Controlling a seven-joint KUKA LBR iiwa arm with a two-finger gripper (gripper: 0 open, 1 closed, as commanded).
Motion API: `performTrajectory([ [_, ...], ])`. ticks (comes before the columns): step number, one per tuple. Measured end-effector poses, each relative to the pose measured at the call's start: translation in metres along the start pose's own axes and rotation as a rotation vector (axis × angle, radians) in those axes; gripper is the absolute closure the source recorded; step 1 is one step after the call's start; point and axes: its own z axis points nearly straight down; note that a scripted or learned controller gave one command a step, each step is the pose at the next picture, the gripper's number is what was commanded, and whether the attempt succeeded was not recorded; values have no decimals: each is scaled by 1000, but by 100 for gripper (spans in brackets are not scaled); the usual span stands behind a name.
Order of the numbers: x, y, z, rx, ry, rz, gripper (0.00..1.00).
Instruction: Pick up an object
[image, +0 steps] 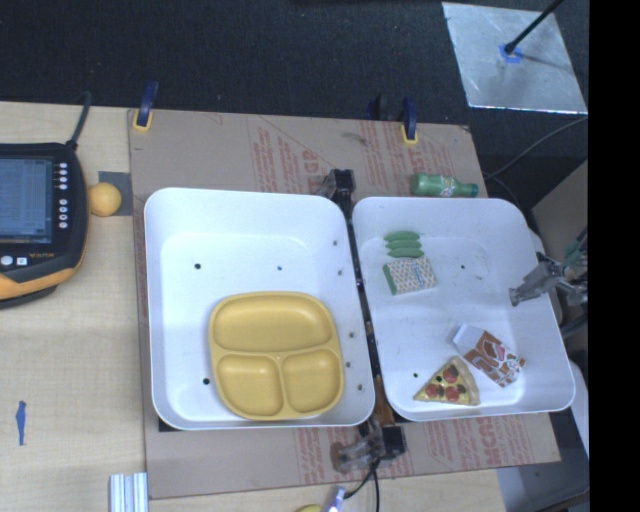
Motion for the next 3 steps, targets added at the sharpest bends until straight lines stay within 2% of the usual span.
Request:
performTrajectory([
  [1, 48, 81, 78, 2, 0, -3, 0],
  [2, 101, 140, 166, 4, 1, -3, 0],
  [3, 111, 162, 163, -2, 1, 0, 0],
])
